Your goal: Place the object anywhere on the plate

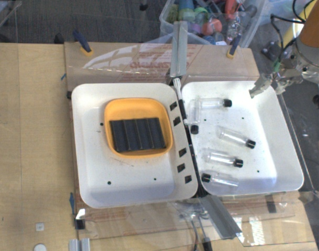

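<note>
An orange plate lies in the left white bin and carries a dark ridged block on it. Several clear plastic tubes with black caps are scattered in the right white bin: one near the back, one by the divider, one mid-bin, and others toward the front. My gripper hangs over the back right corner of the right bin, well above and to the right of the tubes. Nothing shows in it.
A metal bar stands behind the seam between the bins. A clear tub of colourful toys sits at the back. Black clips line the divider. Cables hang near the arm at the right.
</note>
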